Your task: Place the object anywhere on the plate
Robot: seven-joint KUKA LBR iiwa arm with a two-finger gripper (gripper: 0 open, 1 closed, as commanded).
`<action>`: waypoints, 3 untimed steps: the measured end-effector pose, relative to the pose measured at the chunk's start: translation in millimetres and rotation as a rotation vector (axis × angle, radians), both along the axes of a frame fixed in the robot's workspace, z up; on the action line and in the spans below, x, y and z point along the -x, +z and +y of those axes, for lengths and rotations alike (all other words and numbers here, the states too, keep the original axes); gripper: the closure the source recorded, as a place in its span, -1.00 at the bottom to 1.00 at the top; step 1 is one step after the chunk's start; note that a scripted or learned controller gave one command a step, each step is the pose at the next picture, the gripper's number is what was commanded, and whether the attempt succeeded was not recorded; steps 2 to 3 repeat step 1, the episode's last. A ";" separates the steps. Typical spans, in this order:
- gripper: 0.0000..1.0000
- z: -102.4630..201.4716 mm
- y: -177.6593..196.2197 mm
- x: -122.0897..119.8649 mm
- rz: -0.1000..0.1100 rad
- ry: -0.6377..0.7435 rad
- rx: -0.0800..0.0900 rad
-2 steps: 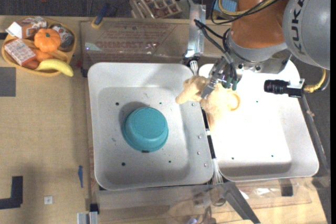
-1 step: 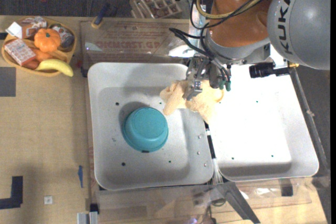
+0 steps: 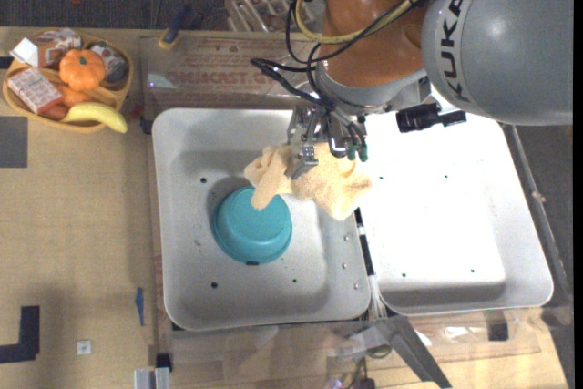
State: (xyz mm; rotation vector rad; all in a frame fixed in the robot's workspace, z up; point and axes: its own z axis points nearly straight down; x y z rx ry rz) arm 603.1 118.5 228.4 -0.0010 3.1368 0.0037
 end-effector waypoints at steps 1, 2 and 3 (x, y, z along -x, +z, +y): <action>-1.00 -0.2 0.6 -0.2 -0.001 0.000 0.000; -1.00 -0.2 0.6 -0.2 -0.001 0.000 0.000; -1.00 -0.2 0.6 -0.2 -0.001 0.000 0.000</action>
